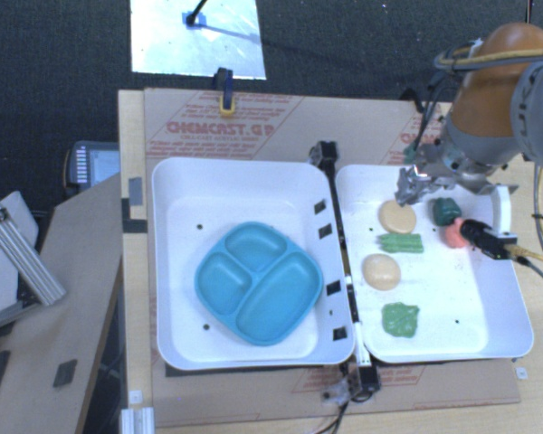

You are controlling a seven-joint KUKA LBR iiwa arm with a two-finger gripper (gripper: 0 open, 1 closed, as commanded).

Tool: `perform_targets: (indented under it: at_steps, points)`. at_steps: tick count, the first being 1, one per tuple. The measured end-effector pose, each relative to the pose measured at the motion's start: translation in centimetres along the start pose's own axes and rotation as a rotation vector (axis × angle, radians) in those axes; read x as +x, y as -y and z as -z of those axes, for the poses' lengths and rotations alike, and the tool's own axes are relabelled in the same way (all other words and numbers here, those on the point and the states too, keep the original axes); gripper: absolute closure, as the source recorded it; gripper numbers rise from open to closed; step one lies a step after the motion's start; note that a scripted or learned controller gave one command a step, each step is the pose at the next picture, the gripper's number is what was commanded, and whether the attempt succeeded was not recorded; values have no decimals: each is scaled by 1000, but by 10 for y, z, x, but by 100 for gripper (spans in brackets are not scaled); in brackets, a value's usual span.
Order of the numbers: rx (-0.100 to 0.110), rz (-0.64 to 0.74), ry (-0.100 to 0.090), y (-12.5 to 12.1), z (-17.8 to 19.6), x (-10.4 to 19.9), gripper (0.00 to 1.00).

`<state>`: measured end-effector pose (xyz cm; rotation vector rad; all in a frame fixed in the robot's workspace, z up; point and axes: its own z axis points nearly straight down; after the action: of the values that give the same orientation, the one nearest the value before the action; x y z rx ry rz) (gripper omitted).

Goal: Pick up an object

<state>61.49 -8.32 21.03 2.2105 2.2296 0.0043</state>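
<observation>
robot gripper (413,186) hangs over the right bin (502,319), just above a tan disc (397,217); finger state perhaps shut, cannot tell.

Grey arm (502,89) reaching from right, claw (414,186) pointing down

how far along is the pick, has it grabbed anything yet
Done: the gripper has reached into the right bin, just above the tan disc. In hand: nothing visibly held. Left: the grasp and lift; the disc, green strip and other pieces lie on the bin floor.
</observation>
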Motion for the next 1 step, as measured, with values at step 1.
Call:
perform_targets:
  at_steps: [1]
  points:
    - [-1,1,-1,-15,12,52,100]
